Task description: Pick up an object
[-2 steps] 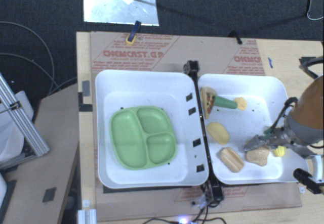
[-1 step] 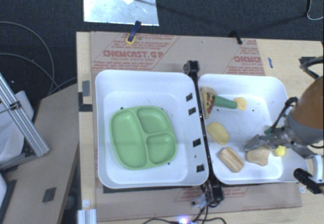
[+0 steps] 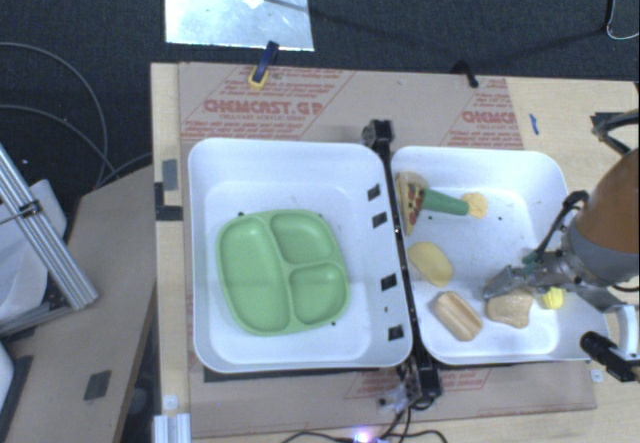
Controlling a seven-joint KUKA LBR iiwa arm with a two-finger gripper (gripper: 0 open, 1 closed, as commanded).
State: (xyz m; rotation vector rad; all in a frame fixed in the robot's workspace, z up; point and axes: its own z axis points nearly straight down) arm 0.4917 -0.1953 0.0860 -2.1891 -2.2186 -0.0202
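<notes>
Hand (image 3: 512, 283) low in right bin (image 3: 540, 171), over a tan bread-like piece (image 3: 510, 308); finger spread — cannot tell; hot-dog bun (image 3: 456, 316) just left; yellow lemon-shaped piece (image 3: 430, 262) above it; green divided plate (image 3: 283, 271) in left bin (image 3: 230, 161) on the desk (image 3: 330, 101).

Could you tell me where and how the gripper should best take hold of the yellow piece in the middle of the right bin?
Probably across the short width of the yellow piece, coming from straight above: it lies flat, a rounded oval with free floor all round, apart from the hot dog.
</notes>
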